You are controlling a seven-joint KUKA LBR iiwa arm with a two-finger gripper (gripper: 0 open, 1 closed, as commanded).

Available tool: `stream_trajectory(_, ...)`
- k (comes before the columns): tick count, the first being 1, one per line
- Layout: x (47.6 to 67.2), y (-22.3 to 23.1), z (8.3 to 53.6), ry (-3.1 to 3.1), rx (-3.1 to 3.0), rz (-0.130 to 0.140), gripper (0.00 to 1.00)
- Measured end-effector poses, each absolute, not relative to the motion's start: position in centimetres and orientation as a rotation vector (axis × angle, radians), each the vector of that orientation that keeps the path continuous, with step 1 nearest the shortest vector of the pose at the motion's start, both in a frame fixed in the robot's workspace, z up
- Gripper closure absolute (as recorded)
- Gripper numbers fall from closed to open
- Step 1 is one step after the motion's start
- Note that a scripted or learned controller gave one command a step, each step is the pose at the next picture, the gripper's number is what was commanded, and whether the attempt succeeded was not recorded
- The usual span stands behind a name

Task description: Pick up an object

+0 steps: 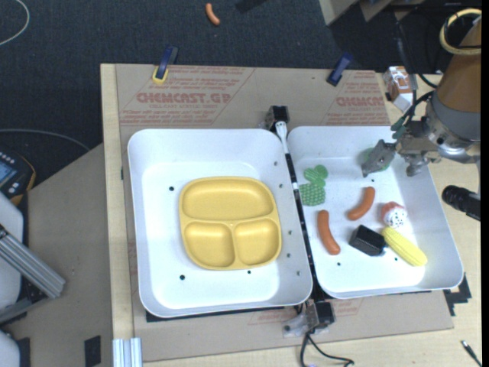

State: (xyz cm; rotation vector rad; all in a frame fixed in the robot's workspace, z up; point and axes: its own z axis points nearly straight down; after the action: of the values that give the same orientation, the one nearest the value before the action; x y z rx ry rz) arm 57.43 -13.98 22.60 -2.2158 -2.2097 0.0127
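My gripper hangs over the far right part of the right bin, open, with nothing between its fingers. Below and left of it lie an orange sausage, a second sausage, a green leafy toy, a black block, a yellow corn cob and a small white and red piece. The nearest of them, the upper sausage, is a short way in front of the fingers and apart from them.
The left bin holds a yellow three-compartment plate. Clamps sit on the brown board behind the bins. A black clip joins the bins at the back. The arm's grey body stands over the bench's right edge.
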Motion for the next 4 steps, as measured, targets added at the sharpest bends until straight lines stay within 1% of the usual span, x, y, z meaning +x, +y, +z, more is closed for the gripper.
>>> stream_trajectory(1, 57.7, -14.0, 23.3, -2.220, -2.221, 0.000, 0.00)
stream_trajectory(3, 59.2, -12.7, 12.2, -2.219, -2.215, 0.005, 0.00)
stream_trajectory(4, 59.3, -12.7, 8.5, -2.223, -2.222, -0.001, 0.00)
